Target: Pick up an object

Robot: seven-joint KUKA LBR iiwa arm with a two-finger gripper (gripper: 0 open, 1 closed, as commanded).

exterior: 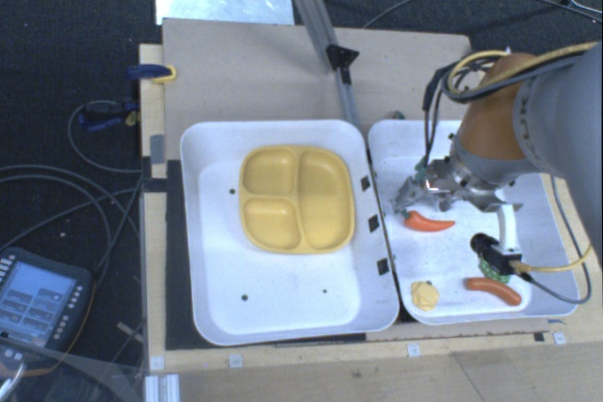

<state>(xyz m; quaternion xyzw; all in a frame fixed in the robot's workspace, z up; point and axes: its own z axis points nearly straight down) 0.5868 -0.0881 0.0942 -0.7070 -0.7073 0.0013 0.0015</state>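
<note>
Gripper: low in right bin, just above orange pepper; open or clenched, cannot tell. Nothing lifted; grasp and lift pending.

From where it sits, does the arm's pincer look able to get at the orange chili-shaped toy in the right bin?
Probably yes: the pincer hangs just above-left of the orange chili-shaped toy, with nothing between them.
</note>
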